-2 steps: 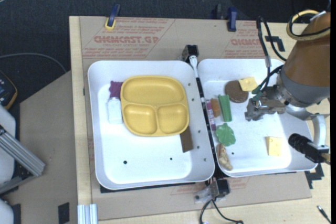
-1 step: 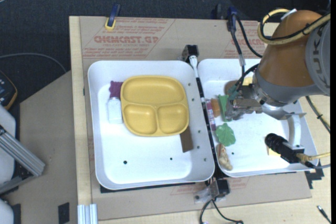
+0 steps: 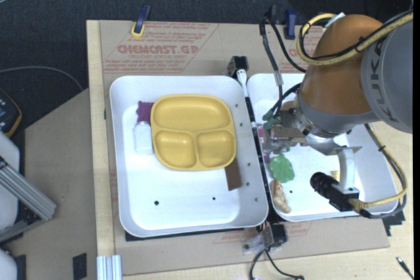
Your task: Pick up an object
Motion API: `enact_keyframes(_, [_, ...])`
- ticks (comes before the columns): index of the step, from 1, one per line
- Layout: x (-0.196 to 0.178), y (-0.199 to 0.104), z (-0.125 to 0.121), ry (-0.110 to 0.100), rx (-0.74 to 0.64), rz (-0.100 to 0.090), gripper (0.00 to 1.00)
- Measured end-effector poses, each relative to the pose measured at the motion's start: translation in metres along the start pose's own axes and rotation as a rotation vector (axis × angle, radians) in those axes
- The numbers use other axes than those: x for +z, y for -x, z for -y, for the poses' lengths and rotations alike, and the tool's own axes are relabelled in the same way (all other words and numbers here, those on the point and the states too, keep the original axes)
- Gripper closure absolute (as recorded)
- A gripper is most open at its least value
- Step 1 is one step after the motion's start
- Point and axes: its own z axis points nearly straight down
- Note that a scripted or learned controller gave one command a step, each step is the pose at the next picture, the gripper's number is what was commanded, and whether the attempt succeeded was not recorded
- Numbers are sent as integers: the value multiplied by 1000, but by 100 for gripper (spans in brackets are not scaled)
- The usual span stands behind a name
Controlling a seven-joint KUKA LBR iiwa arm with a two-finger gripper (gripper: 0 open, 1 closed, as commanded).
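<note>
My gripper (image 3: 274, 136) hangs low over the left side of the right bin (image 3: 367, 203), close to the wall between the two bins. The orange band and grey wrist cover most of it. A green leafy object (image 3: 283, 169) lies just below the gripper on the bin floor. A tan, elongated object (image 3: 280, 197) rests nearer the front left corner of that bin. Small bits of green and pink show at the gripper's left edge; I cannot make out what they are.
In the left bin (image 3: 190, 213), a yellow divided plate (image 3: 193, 131) has a purple item (image 3: 144, 111) and a white item (image 3: 142, 138) at its left edge. A brown block (image 3: 233, 176) lies at the plate's lower right. Cables run behind the right bin.
</note>
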Motion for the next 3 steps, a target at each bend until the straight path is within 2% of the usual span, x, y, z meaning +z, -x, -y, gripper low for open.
enact_keyframes(1, [10,8,15,-2,7,2,100])
enact_keyframes(2, [1,14,6,6,6,4,100])
enact_keyframes(3, [18,7,0,-2,6,2,100])
